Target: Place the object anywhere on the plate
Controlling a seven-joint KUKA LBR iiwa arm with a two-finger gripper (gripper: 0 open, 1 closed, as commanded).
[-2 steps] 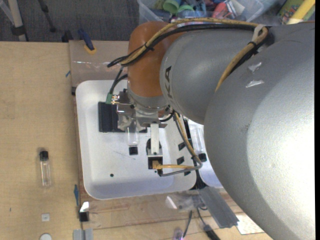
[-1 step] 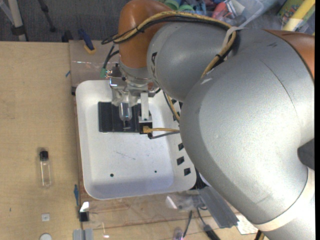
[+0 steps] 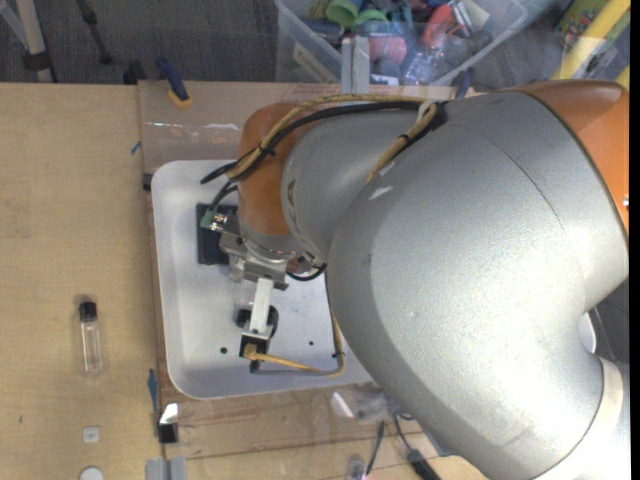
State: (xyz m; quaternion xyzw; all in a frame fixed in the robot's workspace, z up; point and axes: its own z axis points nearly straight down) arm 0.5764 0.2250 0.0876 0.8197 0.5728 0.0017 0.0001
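My gripper [image 3: 248, 256] hangs low over the middle of the left white bin [image 3: 185, 268], seen from above under the orange band of the wrist. The big grey arm [image 3: 470, 268] reaches in from the right. It covers the right side of this bin and everything further right. The bare white floor of the bin shows to the left of the gripper and in front of it.
A small clear vial [image 3: 90, 336] lies on the wooden bench left of the bin. A blue clip [image 3: 177, 88] sits at the bench's far edge. A clear tub of colourful toys [image 3: 400, 13] stands behind the bench. Small fittings [image 3: 165, 428] sit by the bin's near corner.
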